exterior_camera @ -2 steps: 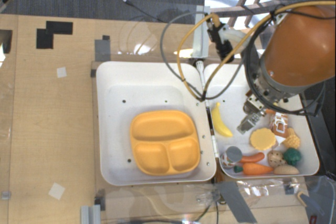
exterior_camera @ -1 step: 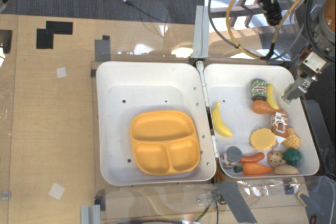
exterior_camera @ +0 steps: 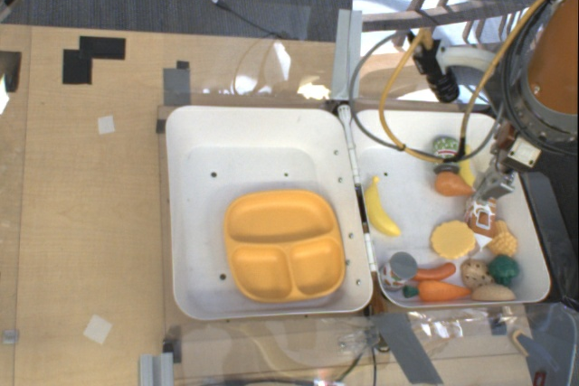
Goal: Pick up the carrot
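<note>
Wooden tabletop [exterior_camera: 81, 221] (grey carpet beyond) bears two white bins [exterior_camera: 262, 136]. Carrot [exterior_camera: 441, 291] lies in the right bin; gripper [exterior_camera: 496, 185] state indeterminable.

Bright, even overhead light, glare on clear plastic sheeting [exterior_camera: 271, 72], soft focus throughout

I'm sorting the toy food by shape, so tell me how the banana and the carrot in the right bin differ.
The banana is yellow and curved; the carrot is orange and straight. The banana lies lengthwise along the bin's left wall, apart from the rest; the carrot lies crosswise at the near edge, crowded among other toys. Both are elongated and lie flat in the right bin.
</note>
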Tool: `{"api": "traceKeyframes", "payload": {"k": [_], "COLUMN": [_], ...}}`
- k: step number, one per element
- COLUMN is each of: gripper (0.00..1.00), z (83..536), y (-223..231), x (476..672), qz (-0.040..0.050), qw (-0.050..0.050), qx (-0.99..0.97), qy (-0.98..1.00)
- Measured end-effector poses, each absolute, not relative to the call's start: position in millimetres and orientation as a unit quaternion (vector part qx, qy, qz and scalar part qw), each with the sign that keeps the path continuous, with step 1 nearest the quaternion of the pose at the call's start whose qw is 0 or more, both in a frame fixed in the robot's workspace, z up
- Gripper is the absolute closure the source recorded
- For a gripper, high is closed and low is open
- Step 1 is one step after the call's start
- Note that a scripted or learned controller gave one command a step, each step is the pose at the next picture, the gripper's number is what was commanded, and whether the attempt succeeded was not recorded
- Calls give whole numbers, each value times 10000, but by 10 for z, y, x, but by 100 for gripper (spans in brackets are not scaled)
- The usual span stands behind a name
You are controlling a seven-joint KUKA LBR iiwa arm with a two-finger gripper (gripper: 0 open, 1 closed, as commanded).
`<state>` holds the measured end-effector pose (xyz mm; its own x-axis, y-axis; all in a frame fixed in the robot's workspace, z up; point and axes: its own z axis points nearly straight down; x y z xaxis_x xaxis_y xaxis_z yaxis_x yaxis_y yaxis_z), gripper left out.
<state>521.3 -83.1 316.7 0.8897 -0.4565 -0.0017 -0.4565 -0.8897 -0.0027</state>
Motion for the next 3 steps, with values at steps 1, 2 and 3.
{"api": "traceKeyframes", "payload": {"k": [1, 2, 3], "gripper": [100, 100, 100], "z": [2339, 2199, 1995], "y": [-1697, -1644, -2064], "x": [5354, 4941, 5319], "qz": [6, -10, -22], "qw": [10, 10, 7], "qx": [-9895, -9914, -9949], "qy": [1448, 1311, 1004]}}
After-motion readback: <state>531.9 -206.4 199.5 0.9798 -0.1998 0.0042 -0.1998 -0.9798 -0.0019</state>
